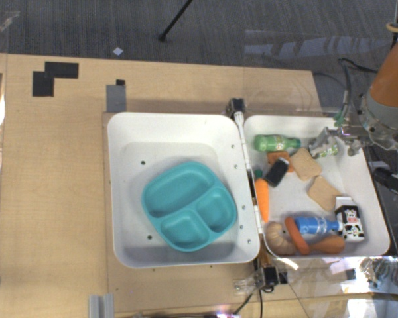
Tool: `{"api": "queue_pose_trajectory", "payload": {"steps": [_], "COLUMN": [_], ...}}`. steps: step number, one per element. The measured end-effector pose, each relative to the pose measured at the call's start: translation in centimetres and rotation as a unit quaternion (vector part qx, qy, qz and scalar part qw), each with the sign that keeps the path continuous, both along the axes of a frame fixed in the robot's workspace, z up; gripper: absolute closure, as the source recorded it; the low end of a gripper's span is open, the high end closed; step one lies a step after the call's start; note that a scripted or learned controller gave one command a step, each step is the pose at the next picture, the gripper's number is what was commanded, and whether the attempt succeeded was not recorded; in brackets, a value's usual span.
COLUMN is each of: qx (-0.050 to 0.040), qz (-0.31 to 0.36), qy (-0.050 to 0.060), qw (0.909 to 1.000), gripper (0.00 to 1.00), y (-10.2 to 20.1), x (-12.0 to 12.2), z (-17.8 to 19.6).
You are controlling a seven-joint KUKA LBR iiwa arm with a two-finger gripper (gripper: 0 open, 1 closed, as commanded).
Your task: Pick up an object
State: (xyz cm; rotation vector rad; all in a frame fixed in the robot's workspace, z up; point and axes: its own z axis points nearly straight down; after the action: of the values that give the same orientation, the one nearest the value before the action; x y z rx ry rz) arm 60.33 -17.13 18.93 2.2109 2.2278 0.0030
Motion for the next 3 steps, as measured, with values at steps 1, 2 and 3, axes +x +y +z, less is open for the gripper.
{"api": "queue_pose_trajectory", "payload": {"steps": [1, 2, 3], "qx": [-0.0028, -0.0003, 0.0009], "qz": [-0.055, -0.17, -0.165], "qy": [-0.007, -0.002, -0.004], "qw": [0.9984, 0.9855, 0.9863], "gripper": [0.0, 0.0, 1.0], "y": [7.2, 8.4, 8.6], "x": [-2.7, 0.1, 0.3], "z": [-8.7, -10.2, -8.9]}}
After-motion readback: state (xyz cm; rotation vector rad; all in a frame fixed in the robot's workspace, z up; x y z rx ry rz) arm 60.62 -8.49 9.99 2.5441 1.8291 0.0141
